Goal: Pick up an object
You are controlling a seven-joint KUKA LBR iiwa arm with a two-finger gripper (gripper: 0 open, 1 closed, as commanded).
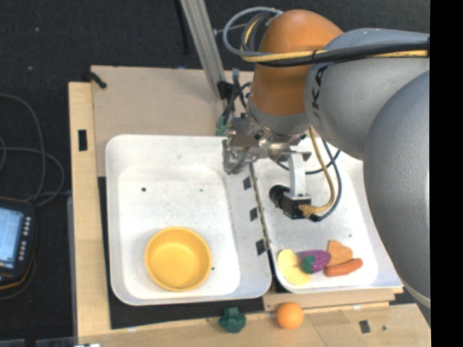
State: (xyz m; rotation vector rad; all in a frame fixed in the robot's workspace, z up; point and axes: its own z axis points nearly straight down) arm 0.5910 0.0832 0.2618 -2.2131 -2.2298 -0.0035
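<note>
**Tan bench, two white bins, gripper hung over the divide**

Dark flooring surrounds a tan bench point(83, 194) on which the left bin point(119, 157) and the right bin point(354, 226) are set side by side. A yellow bowl point(178, 257) is seen alone in the near part of the left bin. Four small pieces are bunched at the near end of the right bin: a pale yellow piece point(289, 266), a purple piece point(315, 260), an orange wedge point(338, 251) and a carrot-like piece point(343, 267). An orange ball point(289, 315) and a green lump point(232, 319) lie on the bench itself, outside both bins.

The bowl is judged light, stiff and smooth, probably plastic. It would best be taken by its rim, one side of the wall being pinched, since the whole bowl looks too wide to be spanned. The small pieces are judged light and likely to slide. Because they touch one another, a clean hold would be hard to get; the carrot-like piece, at the edge of the bunch, could be gripped across its narrow width.

The arm point(362, 107) is reached in from the right, its orange band point(293, 56) above the wrist. The gripper point(237, 156) is pointed down over the far part of the divide between the bins, well apart from every object. Whether it is open or closed cannot be told, and nothing is seen held in it.
</note>
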